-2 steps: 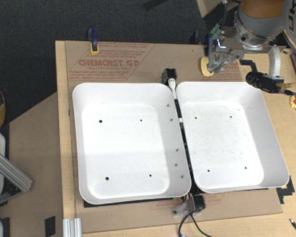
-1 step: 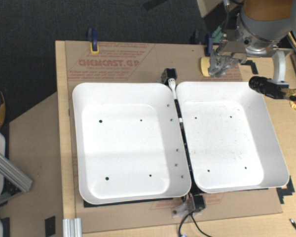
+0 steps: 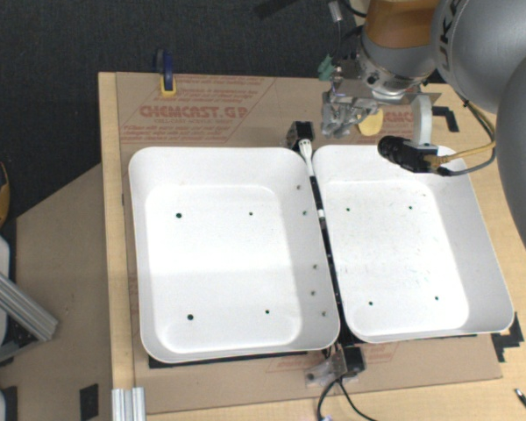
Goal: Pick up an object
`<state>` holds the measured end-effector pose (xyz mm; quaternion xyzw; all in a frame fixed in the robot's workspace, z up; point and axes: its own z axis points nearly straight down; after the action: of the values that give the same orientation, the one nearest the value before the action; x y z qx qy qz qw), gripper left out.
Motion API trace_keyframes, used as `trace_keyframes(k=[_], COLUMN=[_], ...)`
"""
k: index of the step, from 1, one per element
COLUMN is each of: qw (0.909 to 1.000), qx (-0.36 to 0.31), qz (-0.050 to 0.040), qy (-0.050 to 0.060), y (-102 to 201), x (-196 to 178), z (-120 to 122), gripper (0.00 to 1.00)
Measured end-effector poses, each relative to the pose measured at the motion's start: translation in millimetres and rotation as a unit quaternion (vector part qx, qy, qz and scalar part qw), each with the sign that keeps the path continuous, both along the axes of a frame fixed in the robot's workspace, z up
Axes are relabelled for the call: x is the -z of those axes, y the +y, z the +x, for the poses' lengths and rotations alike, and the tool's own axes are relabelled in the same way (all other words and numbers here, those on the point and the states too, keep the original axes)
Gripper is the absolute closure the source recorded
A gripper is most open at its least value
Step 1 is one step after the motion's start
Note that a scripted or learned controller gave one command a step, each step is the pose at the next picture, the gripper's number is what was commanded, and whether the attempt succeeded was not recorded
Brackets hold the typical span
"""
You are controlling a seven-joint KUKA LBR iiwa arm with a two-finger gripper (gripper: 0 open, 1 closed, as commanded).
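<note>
The end effector (image 3: 351, 119) hung at twelve o'clock above the right bin (image 3: 473, 261), apparently grasping a pale yellow object (image 3: 370, 122); the lift step seemed underway, next requiring a steady carry.

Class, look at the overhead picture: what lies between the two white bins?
In the camera view, a narrow dark gap runs between the left bin and the right bin, with a black clamp at its far end and another clamp at its near end.

Things you can't see well

At 1 o'clock, the arm (image 3: 473, 24) runs off the top and right edges. A small yellow thing (image 3: 371, 122) sits half hidden behind the gripper (image 3: 340, 119).
</note>
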<state>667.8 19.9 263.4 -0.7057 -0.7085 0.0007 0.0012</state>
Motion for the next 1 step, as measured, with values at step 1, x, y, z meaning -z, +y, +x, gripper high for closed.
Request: trace_keyframes(k=[1], qw=[1.0000], qx=[0.003], qz=[-0.0006], qy=[-0.003], y=[-15.5], x=[-36.6], z=[-19.6], gripper=[1.00])
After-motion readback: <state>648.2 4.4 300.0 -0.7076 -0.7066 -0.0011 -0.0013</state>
